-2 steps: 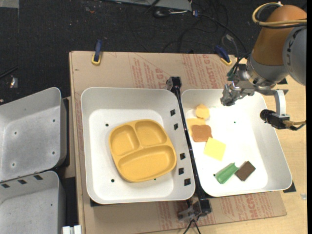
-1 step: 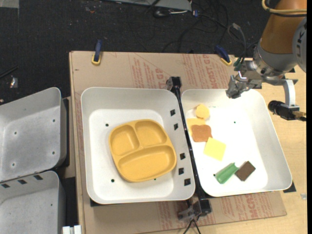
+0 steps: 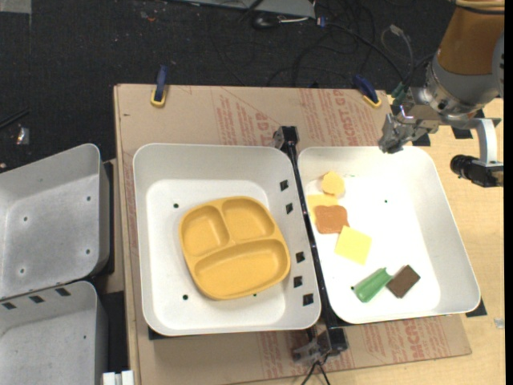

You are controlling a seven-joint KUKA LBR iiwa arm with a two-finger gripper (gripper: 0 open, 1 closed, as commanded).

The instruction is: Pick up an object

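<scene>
My gripper [image 3: 392, 140] hangs over the far edge of the right bin [image 3: 437, 184], well above the objects. In that bin lie a round yellow piece [image 3: 332, 184], an orange-brown square [image 3: 330, 219], a pale yellow square [image 3: 353, 245], a green cylinder [image 3: 371, 285] and a dark brown block [image 3: 402, 281]. All of them sit toward the bin's left and near side, away from the gripper. Nothing shows between the fingers.
The left bin [image 3: 152, 231] holds a yellow divided tray [image 3: 234, 247]. A black divider with clips [image 3: 300, 223] runs between the bins. Blue-and-yellow clamps [image 3: 159, 87] pin the cardboard base at the back. Grey metal panels [image 3: 48, 215] lie at the far left.
</scene>
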